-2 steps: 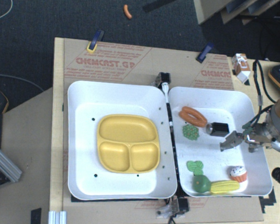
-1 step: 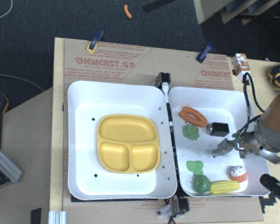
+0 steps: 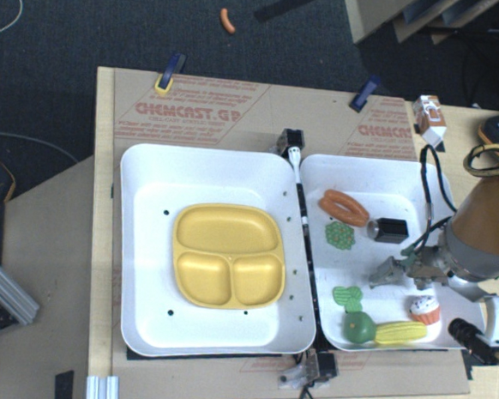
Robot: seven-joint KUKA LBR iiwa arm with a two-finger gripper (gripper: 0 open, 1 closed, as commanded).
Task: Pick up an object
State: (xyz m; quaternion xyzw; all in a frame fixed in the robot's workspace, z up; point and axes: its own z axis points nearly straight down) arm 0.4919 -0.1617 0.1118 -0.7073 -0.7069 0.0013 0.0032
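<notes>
My claw [image 3: 387,272]: fingers spread, holding nothing, over bare floor of right bin [image 3: 321,170]. Cupcake [image 3: 426,310] just beside, corn cob [image 3: 401,334] near. Risk: closing between items, catching none.

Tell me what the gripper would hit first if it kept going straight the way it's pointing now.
Probably nothing soon: the gripper points left over bare floor of the right bin, between the green studded piece and green leafy piece. Height is unclear.
</notes>
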